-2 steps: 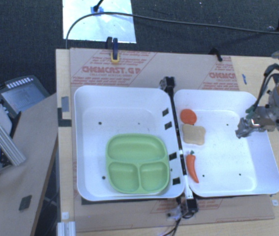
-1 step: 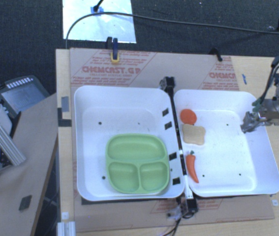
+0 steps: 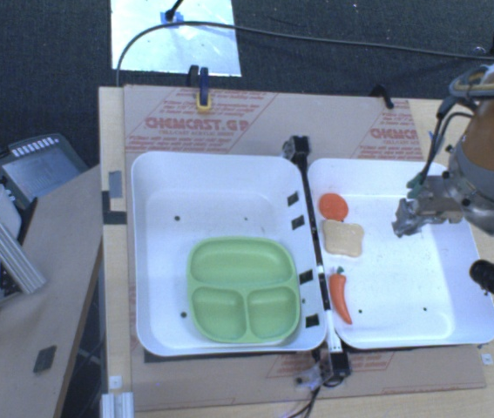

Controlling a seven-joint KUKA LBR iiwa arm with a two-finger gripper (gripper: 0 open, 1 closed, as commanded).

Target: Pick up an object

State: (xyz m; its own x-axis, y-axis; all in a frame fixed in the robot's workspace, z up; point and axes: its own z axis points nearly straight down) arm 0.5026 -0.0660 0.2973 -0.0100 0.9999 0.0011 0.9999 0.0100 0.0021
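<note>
- Hanging over the right bin [image 3: 464,325], our gripper [image 3: 406,219] seems to carry nothing (finger spread unreadable at this slant).
- Nearest to its left we see the beige slice [image 3: 343,238], by the bin's left wall.

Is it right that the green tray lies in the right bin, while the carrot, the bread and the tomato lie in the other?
Not quite. The camera view shows the tray in the left bin; the carrot, bread and tomato lie in the right bin.

Robotics lab: white bins [image 3: 229,168] on cardboard-topped bench [image 3: 255,116], loose cables [image 3: 142,37], teach pendant [image 3: 42,168].
</note>
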